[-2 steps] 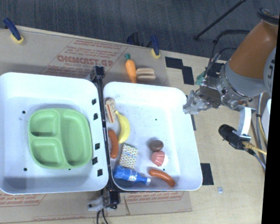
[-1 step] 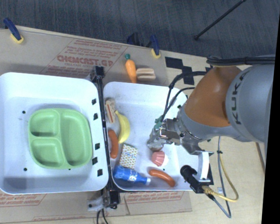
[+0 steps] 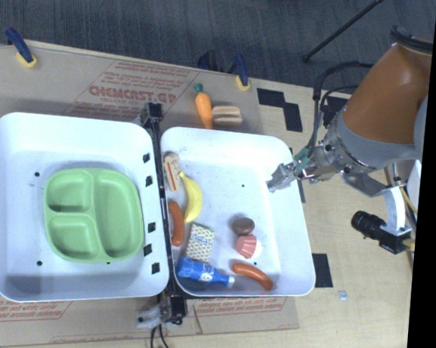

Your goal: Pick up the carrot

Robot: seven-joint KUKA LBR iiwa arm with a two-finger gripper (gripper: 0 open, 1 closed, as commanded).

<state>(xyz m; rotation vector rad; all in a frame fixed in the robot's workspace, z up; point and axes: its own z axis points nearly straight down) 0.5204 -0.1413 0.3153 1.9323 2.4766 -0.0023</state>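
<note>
Camera view, from above at a slant. Carrot outside both bins, lying on the cardboard just beyond the far rim of the right bin, green tip pointing away from the bin, thick orange body angled toward it. Just beside a small bun on its right, close enough to be touching or nearly so.

Claw hanging over the right bin's right rim, at the end of the arm, well apart from the carrot. Open or closed: cannot tell from this angle. Nothing visibly held.

Inside the right bin: a banana, a sausage and other small toy foods. In the left bin, a green plate.

Judged from its look: a light, stiff plastic toy with a smooth skin, likely slippery, and round enough to roll. Not fragile.

Best taken across the thick middle of the orange body, squeezing crosswise to its length. Better kept off the tapering end and the green tip, where a pinch would likely slide off. Worth coming in from the left side, away from the bun, to avoid catching both.
</note>
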